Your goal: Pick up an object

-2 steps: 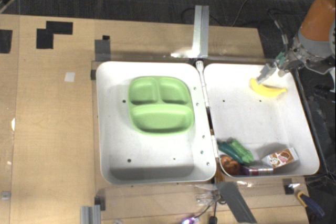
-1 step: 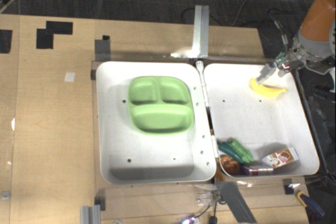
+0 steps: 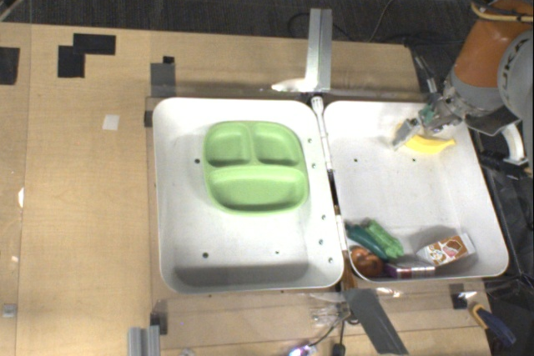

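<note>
Two white bins sit side by side on the bench, and the arm (image 3: 492,62) comes in from the right over the far corner of the right bin (image 3: 467,204). The gripper (image 3: 421,125) hangs low over that bin's back area, right above a yellow banana-shaped piece (image 3: 430,146) that lies flat on the bin floor. One finger (image 3: 406,131) pokes out to the left of the banana, the rest of the gripper sits just above its right half. Honestly can't tell if the fingers are spread or closed from this angle — nothing is visibly between them, and the banana looks like it's resting on the floor.

Along the near edge of the same bin there's a little cluster: a green item (image 3: 377,238), a brown roundish thing (image 3: 365,261) just beside it in the corner, a thin dark purple pen-like object (image 3: 410,268), and a small printed packet (image 3: 445,249) to the right.

The left bin (image 3: 179,204) holds a green divided plate (image 3: 253,165) — three compartments, sitting roughly in the middle toward the back, well apart from the gripper.
</note>
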`<state>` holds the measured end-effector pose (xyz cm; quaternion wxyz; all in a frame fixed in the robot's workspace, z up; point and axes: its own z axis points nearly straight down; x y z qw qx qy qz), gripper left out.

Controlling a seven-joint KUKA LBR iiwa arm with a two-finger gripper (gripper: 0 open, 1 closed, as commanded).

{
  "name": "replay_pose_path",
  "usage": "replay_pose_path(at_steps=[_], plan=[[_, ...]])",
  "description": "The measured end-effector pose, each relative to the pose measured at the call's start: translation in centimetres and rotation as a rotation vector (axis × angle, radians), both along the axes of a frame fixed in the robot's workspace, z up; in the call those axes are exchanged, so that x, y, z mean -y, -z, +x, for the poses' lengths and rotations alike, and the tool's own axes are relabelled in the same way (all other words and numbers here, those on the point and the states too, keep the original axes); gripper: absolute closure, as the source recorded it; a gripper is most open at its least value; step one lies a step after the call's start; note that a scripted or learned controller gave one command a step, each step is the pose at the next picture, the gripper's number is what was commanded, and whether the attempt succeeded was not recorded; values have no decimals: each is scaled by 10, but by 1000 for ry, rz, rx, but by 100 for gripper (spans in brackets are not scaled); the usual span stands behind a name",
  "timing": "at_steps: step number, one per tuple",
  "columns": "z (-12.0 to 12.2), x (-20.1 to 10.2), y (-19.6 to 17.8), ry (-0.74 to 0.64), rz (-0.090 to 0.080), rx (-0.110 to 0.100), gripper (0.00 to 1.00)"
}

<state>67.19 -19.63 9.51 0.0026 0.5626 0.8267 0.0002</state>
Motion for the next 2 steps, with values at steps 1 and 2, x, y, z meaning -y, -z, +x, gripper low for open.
replay_pose_path(at_steps=[1,2], plan=[[4,-1,-13,-6,-7,18,100],[-1,-35,-97,55,1,6,100]])
